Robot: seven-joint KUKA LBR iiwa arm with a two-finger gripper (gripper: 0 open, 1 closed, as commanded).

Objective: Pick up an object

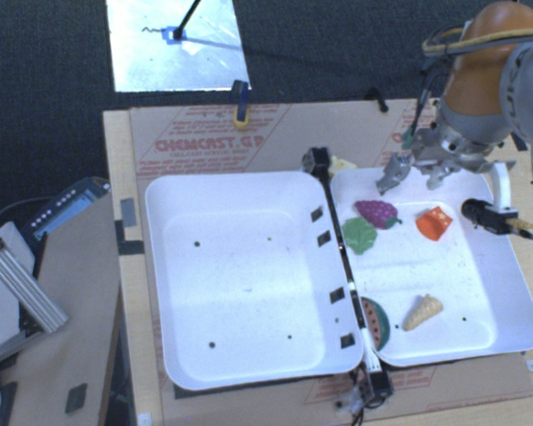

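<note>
From my console I see the gripper (414,176) hovering over the far edge of the right bin (509,322), its two fingers spread apart with nothing between them. The nearest candidate is the purple grape bunch (377,213) — it lies just toward the camera and slightly left of the jaws, its long axis running roughly left to right. The orange piece (433,222) sits nearly as close, toward the camera and slightly right. I judge the next move needs a short shift toward me, then a descent — fingers straddling the bunch's narrow width.
</note>
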